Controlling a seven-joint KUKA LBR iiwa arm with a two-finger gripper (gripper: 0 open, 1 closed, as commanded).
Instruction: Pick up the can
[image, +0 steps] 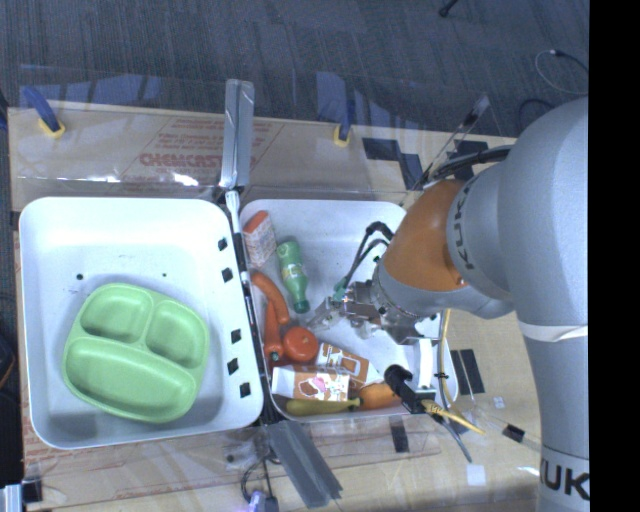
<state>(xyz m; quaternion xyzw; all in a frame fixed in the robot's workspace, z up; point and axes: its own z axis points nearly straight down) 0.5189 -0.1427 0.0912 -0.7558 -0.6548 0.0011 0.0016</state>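
1. Two shallow white bins stand side by side on the counter (130, 455). The left bin (120, 215) fills the left half of the frame and the right bin (330, 225) sits at the centre.
2. A green plate (135, 350) with three compartments lies in the lower left part of the left bin.
3. The can (260, 238) is in the upper left corner of the right bin, close against that bin's left wall. It has a white and orange-red label and appears to lie tilted on its side.
4. A green bottle (293, 272) lies just to the lower right of the can, stretched from the upper to the lower part of the bin.
5. Below the can, along the left wall, lies a long orange-red vegetable (270, 308). A round red fruit (298, 345) is right at its lower end.
6. Toward the lower wall of the right bin lie a brown and white carton (318, 382), a banana (320, 405) just below it, and an orange packet (346, 358) just above it.
7. The grey arm (520, 220) comes in from the right edge of the frame, with its orange band (425, 240) over the right side of the right bin.
8. The gripper (335, 305) is low over the middle of the right bin, near the lower end of the green bottle and well apart from the can.
9. It is too small and cluttered to tell whether the gripper is open or closed, or whether it has hold of anything.
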